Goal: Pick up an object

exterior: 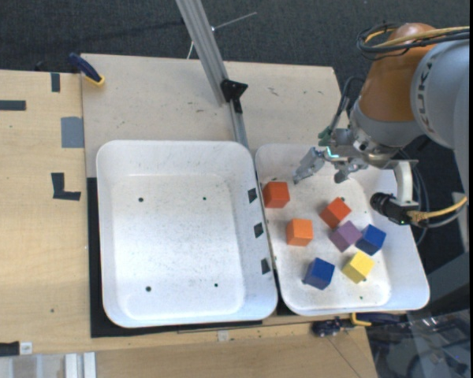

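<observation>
The right bin (402, 290) holds several small cubes. An orange-red cube (277, 194) lies near its left wall, an orange one (300, 231) below it, and a red-orange one (337, 211) further right. A purple cube (347, 235), two blue cubes (371, 239) (319, 273) and a yellow cube (359, 267) sit toward the front. My gripper (325, 168) hovers over the bin's far part, above and right of the orange-red cube. Its fingers (306, 168) are spread open with nothing between them.
The left bin (173, 235) stands beside the right one, sharing a wall with black clips (258, 229). A slanted metal bar (209, 42) rises from behind the bins. A blue-and-yellow tool (87, 68) lies at the bench's far left.
</observation>
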Action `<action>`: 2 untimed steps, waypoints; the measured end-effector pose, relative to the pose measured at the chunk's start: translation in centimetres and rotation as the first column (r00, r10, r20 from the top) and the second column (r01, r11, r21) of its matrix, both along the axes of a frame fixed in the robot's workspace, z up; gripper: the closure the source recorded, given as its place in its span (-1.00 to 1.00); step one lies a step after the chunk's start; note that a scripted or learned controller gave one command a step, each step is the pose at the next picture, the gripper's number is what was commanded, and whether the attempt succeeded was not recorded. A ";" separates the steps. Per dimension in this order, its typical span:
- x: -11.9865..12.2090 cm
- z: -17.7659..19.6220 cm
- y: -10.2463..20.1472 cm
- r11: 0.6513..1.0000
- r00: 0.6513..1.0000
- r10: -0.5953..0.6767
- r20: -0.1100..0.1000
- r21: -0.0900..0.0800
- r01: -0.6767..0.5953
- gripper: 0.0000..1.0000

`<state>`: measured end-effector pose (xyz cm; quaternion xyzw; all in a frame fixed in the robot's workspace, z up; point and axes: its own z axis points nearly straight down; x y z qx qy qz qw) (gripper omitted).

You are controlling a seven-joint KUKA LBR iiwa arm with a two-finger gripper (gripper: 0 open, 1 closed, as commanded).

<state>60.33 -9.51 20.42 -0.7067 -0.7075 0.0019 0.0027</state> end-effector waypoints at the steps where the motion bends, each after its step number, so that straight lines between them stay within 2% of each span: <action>1: 0.1 0.3 0.0 1.000 1.000 0.001 0.005 0.000 -0.001 -1.00; 2: 0.7 -4.4 0.1 1.000 1.000 0.001 0.000 -0.002 -0.001 -1.00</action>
